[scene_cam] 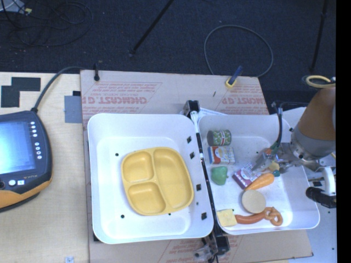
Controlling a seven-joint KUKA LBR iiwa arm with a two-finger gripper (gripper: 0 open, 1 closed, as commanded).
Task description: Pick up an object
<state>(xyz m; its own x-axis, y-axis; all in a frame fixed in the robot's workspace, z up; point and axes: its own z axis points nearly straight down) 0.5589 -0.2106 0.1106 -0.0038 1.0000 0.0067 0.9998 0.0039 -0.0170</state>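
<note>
We are reaching into the right bin, the gripper low over the carrot and purple packet (we cannot tell its jaw state). Nothing looks lifted yet; next we must settle on one object and close.

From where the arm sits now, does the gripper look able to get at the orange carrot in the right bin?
Probably yes. The gripper hangs just above the carrot, whose top is uncovered. A purple packet and tan disc crowd its sides, which may hamper finger placement.
</note>
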